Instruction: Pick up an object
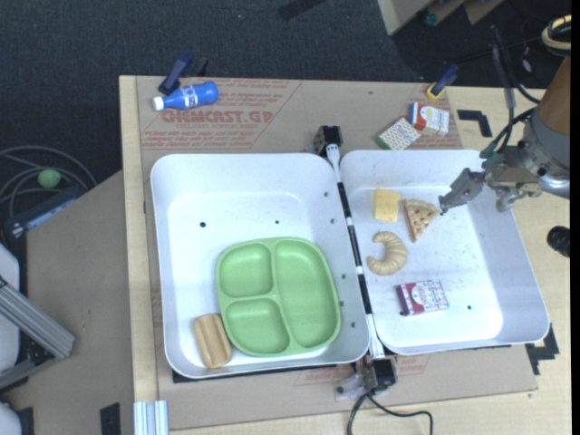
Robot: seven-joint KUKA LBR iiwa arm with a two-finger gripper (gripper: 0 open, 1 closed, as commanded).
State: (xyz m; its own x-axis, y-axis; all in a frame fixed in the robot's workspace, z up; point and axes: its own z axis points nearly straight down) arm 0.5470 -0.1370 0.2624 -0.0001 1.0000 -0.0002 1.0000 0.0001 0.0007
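The grey two-finger gripper (450, 199) is hovering, fingers apart and gripping nothing, at right of frame beside the triangular orange toy pizza slice (419, 218) lying in the right white bin (507, 284), pickup not yet begun.

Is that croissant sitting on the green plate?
No, the croissant lies in the right bin, while the green plate sits in the left bin.

Dark blue carpet floor (136, 21) around a wooden bench (272, 116).
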